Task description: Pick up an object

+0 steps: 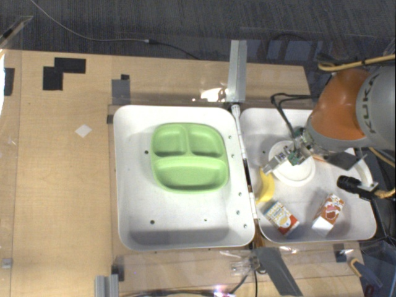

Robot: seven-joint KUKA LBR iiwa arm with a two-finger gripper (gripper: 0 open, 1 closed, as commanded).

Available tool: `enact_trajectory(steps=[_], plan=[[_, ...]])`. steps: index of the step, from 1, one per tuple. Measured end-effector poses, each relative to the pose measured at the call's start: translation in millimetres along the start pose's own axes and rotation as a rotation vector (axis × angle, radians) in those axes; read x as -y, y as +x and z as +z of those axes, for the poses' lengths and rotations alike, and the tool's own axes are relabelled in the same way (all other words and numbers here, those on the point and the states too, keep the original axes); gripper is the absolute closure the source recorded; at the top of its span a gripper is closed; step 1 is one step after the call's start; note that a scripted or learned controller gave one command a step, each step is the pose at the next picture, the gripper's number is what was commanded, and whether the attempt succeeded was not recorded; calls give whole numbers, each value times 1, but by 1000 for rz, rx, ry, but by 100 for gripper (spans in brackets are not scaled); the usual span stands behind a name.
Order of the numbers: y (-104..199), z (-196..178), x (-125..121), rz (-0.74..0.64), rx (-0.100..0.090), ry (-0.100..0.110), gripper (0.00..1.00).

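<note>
Jaws unreadable on gripper (276, 161); two cartons (279, 217), one banana (266, 187), one green tray (188, 156).

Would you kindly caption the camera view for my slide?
Gripper lowered into right bin above banana and two small cartons; green divided plate in left bin.

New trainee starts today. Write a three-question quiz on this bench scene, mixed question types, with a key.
1. True or false: the green divided plate lies in the left bin.
2. How many small cartons lie in the right bin?
3. What yellow thing lies near the gripper? A) banana B) cup C) sponge

Key: 1 true. 2 two: one carton near the banana, the other carton further right. 3 A.
</note>
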State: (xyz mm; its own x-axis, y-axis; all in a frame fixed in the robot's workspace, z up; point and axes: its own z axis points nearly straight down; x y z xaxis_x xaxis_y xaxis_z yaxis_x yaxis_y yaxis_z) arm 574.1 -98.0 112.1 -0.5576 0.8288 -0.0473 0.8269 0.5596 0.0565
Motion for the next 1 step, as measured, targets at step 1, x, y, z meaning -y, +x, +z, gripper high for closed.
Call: enact_trajectory(steps=[1], plan=[[-68,-1,-57,-11,-40,48,0]])
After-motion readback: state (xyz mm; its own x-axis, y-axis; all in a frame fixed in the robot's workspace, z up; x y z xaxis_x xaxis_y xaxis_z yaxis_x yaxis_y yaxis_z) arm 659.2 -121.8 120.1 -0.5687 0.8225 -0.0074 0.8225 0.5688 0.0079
